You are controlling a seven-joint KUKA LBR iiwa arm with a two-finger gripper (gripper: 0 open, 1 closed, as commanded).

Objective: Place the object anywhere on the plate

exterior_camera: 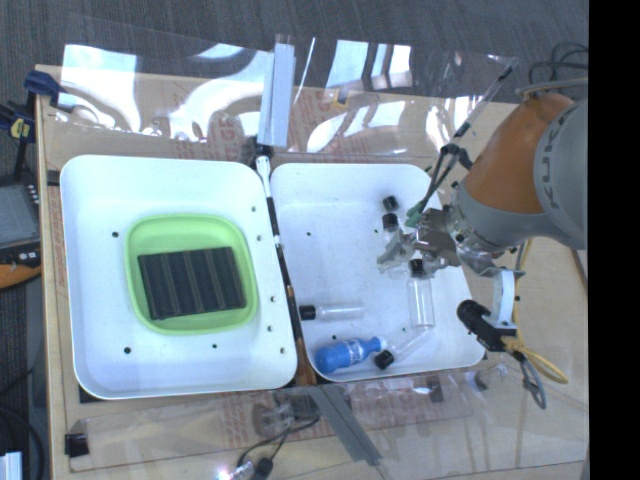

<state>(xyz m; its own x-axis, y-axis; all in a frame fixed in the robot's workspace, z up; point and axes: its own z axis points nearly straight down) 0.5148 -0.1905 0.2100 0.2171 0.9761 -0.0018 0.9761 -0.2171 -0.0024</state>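
Green plate in the left bin bears no object yet. Gripper hovers over the clear vial in the right bin; whether it pinches anything, I cannot tell

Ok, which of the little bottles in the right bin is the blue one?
The blue bottle lying at the near edge of the right bin; the others, such as the clear vial below the gripper, are transparent.

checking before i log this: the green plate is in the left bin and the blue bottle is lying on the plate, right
Not quite. The green plate is in the left bin, but the blue bottle lies in the right bin, near its front edge, not on the plate. The camera view shows this.
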